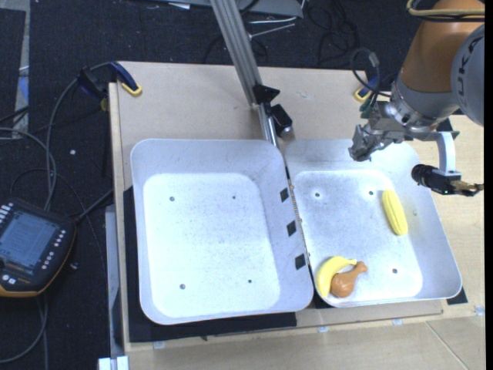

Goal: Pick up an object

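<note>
Gripper (362,149) hovers over the far edge of the right bin (431,230), whether open or pinched I cannot tell. Corn cob (394,211) lies well apart below it; banana (333,269) touches the drumstick (346,280) at the near rim.

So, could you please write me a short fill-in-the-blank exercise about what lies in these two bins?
1. The corn cob lies in the ____ bin.
2. The banana touches an orange ____.
3. The gripper hangs above the right bin's ____ edge.

Missing words: right; drumstick; far
</note>
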You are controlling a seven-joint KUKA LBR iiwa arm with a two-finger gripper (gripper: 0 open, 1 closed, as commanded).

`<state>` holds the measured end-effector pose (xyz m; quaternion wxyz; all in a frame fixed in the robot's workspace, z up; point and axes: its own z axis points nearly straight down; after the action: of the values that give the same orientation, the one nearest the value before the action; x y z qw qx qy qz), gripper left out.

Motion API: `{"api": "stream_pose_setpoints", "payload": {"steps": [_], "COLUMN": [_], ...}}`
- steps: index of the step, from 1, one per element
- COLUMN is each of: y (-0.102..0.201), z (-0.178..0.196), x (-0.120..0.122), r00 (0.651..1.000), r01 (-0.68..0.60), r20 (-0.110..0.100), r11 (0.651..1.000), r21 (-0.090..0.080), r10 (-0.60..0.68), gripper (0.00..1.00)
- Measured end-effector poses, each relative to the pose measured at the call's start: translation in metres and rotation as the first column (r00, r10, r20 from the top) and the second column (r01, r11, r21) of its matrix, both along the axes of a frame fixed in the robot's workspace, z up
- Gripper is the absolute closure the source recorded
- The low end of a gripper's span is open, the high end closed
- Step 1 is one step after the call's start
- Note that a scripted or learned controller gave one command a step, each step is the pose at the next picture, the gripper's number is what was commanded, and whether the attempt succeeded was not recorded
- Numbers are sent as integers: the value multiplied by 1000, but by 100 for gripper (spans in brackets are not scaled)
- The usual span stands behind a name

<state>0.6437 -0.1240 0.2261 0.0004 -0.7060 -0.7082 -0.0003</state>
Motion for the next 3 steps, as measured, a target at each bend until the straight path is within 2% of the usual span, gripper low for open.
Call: {"api": "stream_pose_setpoints", "payload": {"steps": [2,3], "y": [82,130], "z": [-4,10], "x": [-55,-72], "r00": [1000,1000], "r01": [0,-2], "r20": [0,1], "r11": [1000,1000], "r21": [0,0], "r10": [0,2], "gripper": [100,100]}}
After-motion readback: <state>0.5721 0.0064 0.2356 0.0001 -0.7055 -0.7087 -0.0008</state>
